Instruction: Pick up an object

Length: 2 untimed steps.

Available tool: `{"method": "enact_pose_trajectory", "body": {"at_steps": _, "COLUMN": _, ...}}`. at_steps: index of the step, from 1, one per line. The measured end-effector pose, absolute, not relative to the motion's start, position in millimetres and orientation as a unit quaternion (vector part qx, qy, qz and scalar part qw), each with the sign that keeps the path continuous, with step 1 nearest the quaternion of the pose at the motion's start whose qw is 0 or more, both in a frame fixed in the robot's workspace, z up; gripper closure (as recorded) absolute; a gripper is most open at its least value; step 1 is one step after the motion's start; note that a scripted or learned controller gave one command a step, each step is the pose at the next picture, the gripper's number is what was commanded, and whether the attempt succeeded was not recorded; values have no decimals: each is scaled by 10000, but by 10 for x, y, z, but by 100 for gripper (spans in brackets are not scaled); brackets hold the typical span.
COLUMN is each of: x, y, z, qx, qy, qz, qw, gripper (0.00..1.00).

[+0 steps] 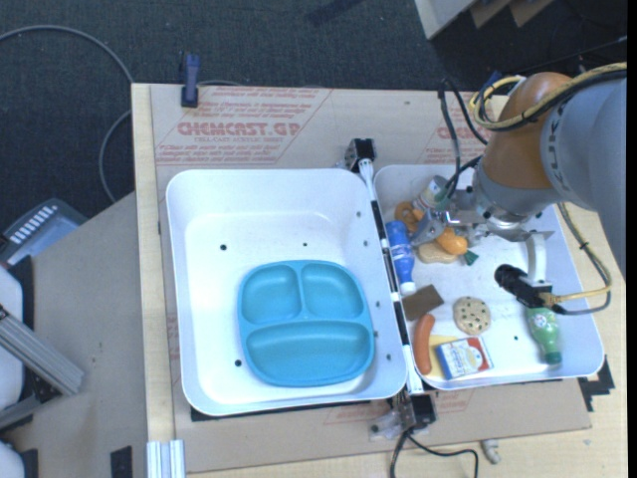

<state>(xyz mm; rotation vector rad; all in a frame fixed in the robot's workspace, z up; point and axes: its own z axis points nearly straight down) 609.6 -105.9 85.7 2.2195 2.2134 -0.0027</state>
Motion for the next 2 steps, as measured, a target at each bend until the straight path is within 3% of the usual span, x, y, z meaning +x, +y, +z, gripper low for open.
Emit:
{"method": "enact_pose_trajectory", "body": {"at_steps": 1, "x": 6104, "y": -1033, "z": 956, "qx": 7077, "qy": 7066, "qz": 10, "qw": 26, "gripper": 100}}
{"method": "enact_pose_trajectory", "body": {"at_steps": 2, "x": 5893, "y": -504, "z": 1849, "qx": 7068, "qy": 7074, "qz": 4, "qw": 2, "gripper": 100}}
